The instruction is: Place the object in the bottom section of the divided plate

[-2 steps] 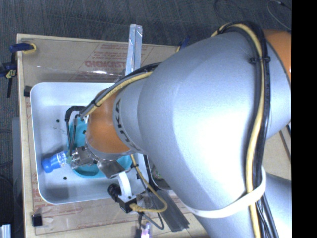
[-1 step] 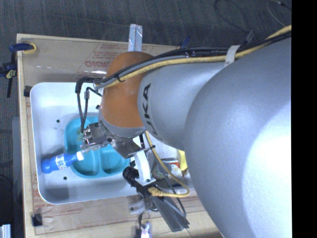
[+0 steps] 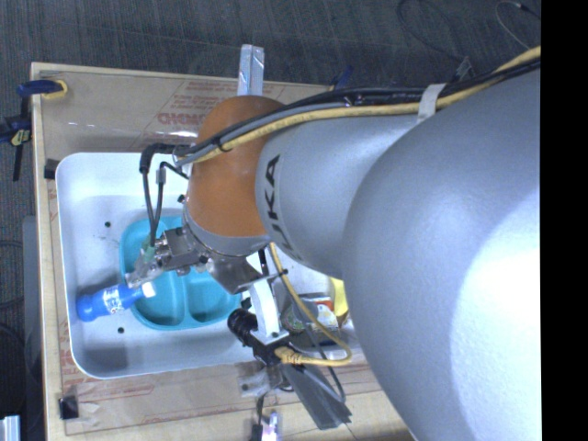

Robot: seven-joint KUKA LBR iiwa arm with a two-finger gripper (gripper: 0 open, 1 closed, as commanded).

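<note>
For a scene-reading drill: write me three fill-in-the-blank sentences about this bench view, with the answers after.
1. The divided plate is coloured ____.
2. The plate lies inside a shallow ____ bin.
3. The small bottle has a ____ cap and lies by the plate's left rim.

Missing words: blue; white; blue

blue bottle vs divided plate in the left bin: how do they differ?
The blue bottle is slim and lies on its side; the divided plate is broad and sits flat. The bottle is deep blue with a pale label band, the plate turquoise. The bottle lies over the plate's left rim, mostly in view; the plate is partly hidden under the arm. Both are blue-toned and rest in the same white bin.
</note>
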